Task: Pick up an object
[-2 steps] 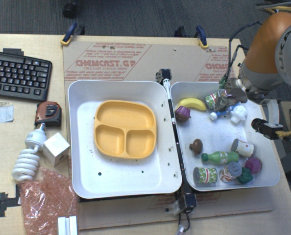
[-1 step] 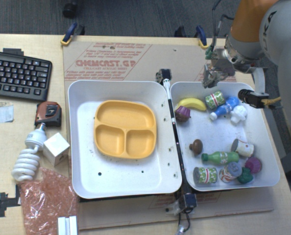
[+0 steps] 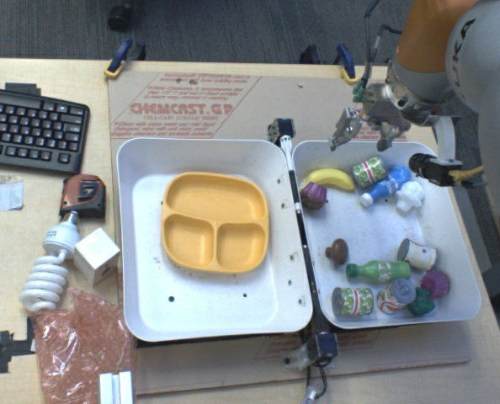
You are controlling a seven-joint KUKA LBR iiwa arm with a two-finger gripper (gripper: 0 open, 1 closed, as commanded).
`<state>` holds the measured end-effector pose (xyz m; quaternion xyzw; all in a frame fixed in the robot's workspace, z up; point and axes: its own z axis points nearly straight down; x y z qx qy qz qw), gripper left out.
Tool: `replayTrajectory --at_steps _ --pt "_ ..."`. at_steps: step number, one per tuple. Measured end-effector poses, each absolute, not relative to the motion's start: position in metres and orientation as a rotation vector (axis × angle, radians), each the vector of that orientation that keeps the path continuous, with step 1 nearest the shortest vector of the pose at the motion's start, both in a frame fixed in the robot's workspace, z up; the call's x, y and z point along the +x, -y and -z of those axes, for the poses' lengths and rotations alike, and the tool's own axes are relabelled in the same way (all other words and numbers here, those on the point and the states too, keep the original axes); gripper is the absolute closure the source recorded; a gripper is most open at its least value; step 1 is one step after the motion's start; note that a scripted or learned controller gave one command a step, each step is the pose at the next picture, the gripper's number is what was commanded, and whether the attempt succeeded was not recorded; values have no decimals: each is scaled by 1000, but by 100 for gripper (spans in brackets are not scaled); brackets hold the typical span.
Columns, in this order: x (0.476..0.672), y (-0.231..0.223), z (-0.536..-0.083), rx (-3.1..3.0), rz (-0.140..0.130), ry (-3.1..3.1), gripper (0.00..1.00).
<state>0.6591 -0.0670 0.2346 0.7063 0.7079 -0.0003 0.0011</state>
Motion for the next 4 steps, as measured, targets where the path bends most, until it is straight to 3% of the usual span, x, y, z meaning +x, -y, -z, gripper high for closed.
replayTrajectory --at_steps 1,2,3,4 --pt "576 119 -244 2220 2 -2222 0" --pt "509 152 -159 2222 0 -2220 0" --pt "478 152 -92 2223 -1 -2219 0" --pt "480 153 -103 2222 -5 -2214 100"
